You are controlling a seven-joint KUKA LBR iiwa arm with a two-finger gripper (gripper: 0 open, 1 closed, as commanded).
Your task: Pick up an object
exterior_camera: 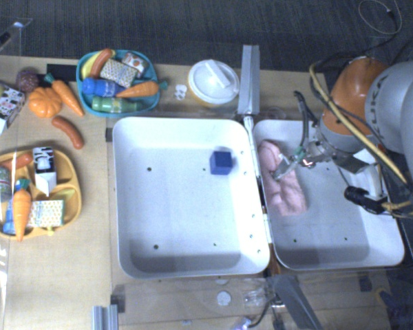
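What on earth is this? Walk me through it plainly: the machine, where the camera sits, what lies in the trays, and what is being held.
You are looking down, at a slant, from one camera fixed above a bench. The grey machine with the orange band is a robot arm reaching in from the right. At its end is a two-finger gripper, its tool for grasping things.

Two shallow white bins sit side by side. The left bin holds a small blue cube. The right bin holds a soft pink object lying along its left wall, and the gripper sits right over it. I cannot tell whether the fingers have closed on it, so I would not call it held.

On the bench to the left are toy foods: a blue bowl and a yellow tray of them, plus a white lidded container behind the bins.
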